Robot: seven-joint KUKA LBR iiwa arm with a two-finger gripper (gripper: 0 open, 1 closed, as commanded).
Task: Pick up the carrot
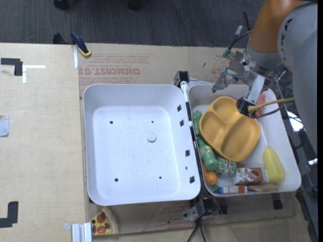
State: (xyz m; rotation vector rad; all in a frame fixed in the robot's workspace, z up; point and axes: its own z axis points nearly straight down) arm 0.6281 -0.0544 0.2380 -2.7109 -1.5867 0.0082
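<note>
My gripper point(225, 80) hangs over the far left corner of the right bin point(286, 135), just beyond the rim of a yellow divided plate point(229, 129) that lies tilted in that bin. A small orange-red sliver point(261, 99) shows beside the wrist at the plate's far right; it may be the carrot, and most of it is hidden. A rounder orange item point(210, 177) sits near the bin's front left, below a green bottle point(207, 154). Nothing shows between the gripper's tips.
The right bin also holds a yellow bottle-like item point(273, 166) at the right, and a small carton point(249, 176) and flat packets along the front wall. The left bin point(132, 137) stands beside it. A toy pizza slice point(102, 224) lies on the bench in front.
</note>
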